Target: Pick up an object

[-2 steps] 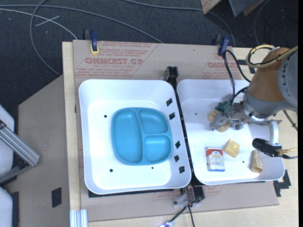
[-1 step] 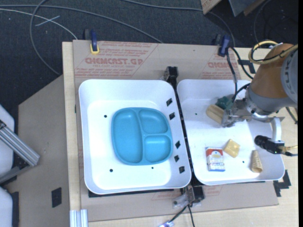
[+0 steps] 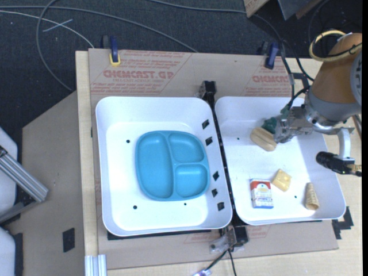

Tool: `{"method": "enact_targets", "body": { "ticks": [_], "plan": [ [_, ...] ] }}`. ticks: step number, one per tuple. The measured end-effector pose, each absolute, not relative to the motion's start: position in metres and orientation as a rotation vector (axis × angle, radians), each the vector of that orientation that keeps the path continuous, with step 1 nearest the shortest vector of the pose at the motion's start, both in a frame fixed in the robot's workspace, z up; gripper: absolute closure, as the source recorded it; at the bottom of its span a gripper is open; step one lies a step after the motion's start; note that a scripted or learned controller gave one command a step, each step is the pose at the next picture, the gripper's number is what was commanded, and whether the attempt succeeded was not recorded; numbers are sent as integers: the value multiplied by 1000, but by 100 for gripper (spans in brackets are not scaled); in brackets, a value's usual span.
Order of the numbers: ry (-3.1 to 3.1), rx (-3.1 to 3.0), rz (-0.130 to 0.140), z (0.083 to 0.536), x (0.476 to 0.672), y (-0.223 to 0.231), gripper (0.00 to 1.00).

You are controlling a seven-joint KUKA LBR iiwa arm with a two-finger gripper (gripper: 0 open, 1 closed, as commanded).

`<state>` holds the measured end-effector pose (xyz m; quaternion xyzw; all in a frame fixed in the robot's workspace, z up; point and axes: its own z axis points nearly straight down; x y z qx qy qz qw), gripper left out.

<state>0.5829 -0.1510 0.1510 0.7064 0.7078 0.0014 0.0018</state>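
The right bin [image 3: 241, 211] holds several small objects. A tan block [image 3: 263, 138] lies near its back left, with a small green item [image 3: 269, 123] just behind it. My gripper [image 3: 283, 129] hangs low over the bin right beside these two, at their right edge. A yellow wedge [image 3: 282, 180], a red and white box [image 3: 262, 193] and a tan cone [image 3: 311, 196] lie toward the front of the same bin, apart from the gripper.
The left bin [image 3: 109, 154] bears a blue divided plate [image 3: 172, 164]. A black clip rail [image 3: 211, 154] runs between the bins. The arm's orange and grey body [image 3: 336, 85] overhangs the right bin's back right corner. Cables trail behind the bench.
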Motion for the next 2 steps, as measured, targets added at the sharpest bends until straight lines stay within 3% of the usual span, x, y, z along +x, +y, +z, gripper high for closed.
{"method": "enact_targets", "body": {
  "ticks": [2],
  "plan": [
    [2222,2218,3,239,591,-144,100]
  ]
}}
